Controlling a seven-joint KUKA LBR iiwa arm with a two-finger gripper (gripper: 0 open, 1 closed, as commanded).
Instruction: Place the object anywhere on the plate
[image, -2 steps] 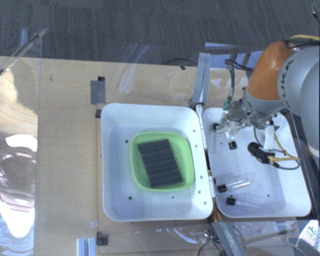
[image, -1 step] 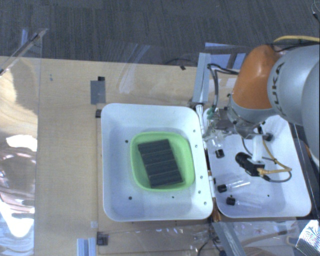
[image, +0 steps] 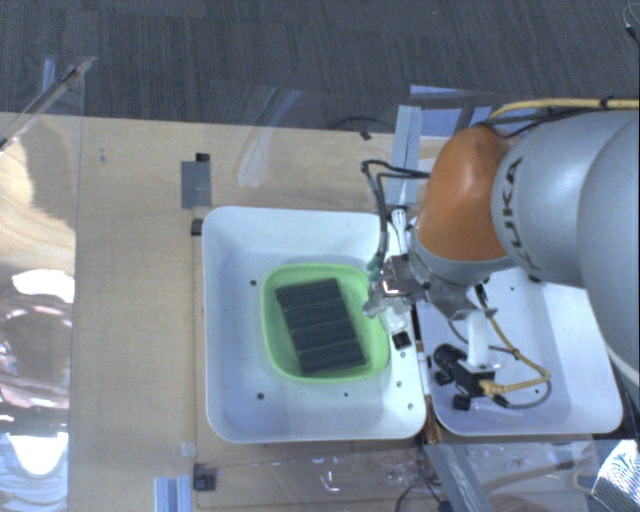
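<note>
On the green plate (image: 270, 312) in the left bin (image: 228, 340) lay the dark ridged block (image: 320, 326), flat and wholly inside the rim. To my eye the placing looked done, and the step in hand called for a clean lift straight up without brushing the plate's right edge. Just right of the plate, over the bin's right wall, hung the gripper (image: 385, 290), and I could not tell whether it was open or closed. Beyond it the grey arm (image: 560, 200) covered much of the right bin (image: 585, 395), so that wall and the plate's raised edge were the only things close enough to catch.
</note>
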